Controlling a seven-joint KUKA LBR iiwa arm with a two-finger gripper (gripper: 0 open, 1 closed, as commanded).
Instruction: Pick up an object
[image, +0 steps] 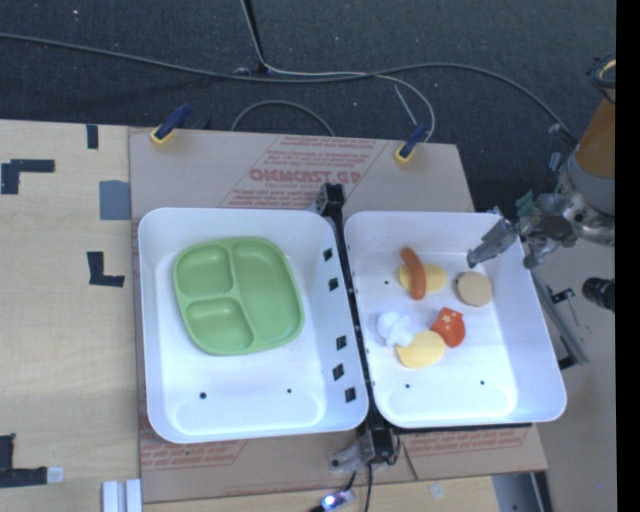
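Here the spread, empty claw (512, 246) hangs over the right bin's (500, 395) far edge, just beside the tan round piece (474, 289).

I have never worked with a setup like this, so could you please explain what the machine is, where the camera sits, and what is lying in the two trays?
This is one picture from a fixed camera above a bench, looking down at a slant. The machine at the right is a robot arm, grey with an orange band, ending in a two-finger claw that hangs over the right bin's upper right corner. Nothing shows between its fingers. The left bin holds a green divided plate. The right bin holds small toy foods: a sausage-like piece, a tan round piece, a red piece, a yellow piece and a white piece.
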